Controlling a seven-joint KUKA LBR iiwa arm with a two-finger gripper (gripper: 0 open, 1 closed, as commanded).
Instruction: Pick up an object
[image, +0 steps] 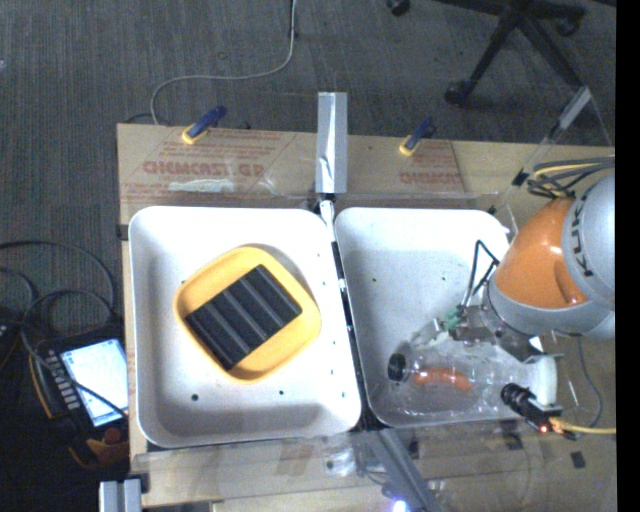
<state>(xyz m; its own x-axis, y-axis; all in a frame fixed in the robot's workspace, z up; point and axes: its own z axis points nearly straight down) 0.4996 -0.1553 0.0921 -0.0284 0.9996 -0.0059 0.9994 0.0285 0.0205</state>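
Clear plastic bottle (440, 378) lying in right bin (400, 250) | arm (555, 270) above

Yellow tray (249, 313), clear bottle (440, 375), separate bins

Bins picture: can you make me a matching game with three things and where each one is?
Things:
1. yellow tray
2. clear bottle
3. blue clamp

Places:
A. on the cardboard behind the bins
B. in the left bin
C. in the right bin, lying on its side

Pairs: 1-B, 2-C, 3-A
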